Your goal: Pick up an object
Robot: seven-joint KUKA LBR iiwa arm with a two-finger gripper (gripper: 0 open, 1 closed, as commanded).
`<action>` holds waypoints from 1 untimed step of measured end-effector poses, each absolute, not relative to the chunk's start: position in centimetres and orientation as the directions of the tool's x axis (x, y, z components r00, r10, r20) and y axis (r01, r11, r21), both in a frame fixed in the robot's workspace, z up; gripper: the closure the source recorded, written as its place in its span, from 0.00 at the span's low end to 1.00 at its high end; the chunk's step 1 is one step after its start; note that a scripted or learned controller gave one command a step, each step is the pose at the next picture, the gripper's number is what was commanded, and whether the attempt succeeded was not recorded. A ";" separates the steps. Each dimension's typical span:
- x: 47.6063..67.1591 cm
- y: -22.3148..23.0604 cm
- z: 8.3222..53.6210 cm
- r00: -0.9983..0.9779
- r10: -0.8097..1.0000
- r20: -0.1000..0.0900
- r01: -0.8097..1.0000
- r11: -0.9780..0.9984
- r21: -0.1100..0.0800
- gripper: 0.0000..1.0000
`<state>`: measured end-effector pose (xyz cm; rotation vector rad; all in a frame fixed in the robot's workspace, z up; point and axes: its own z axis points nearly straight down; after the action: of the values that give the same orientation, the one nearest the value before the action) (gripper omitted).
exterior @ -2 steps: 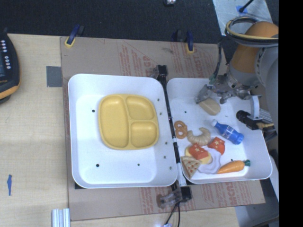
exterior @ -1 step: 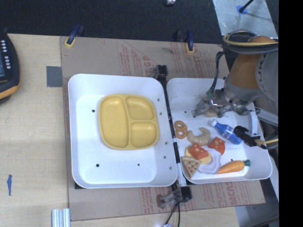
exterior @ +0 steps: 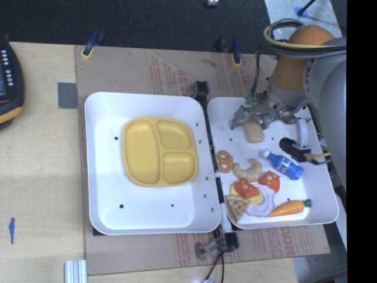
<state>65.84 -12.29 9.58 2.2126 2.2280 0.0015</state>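
My gripper [exterior: 253, 120] hangs over the back of the right bin [exterior: 321, 188], fingers spread open. A pale beige lump [exterior: 254, 133] lies just below it on the bin floor, not held. Further forward in the same bin lie a pretzel [exterior: 224, 160], a curved beige pastry [exterior: 248, 170], a blue bottle [exterior: 283, 164], two red pieces [exterior: 245, 188] [exterior: 270, 180], a waffle-like wedge [exterior: 237, 206] and a carrot [exterior: 288, 208].
The left bin [exterior: 97, 164] holds a yellow divided plate [exterior: 159, 151]. The arm's grey body and orange band [exterior: 294, 69] fill the space behind the right bin. A dark device [exterior: 9, 78] sits at the bench's far left edge.
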 end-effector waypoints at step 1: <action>58.9 -16.7 9.1 0.001 1.000 0.000 1.000 -0.001 -0.010 0.00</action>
<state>58.88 -16.73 9.13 2.2271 2.2250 -0.0111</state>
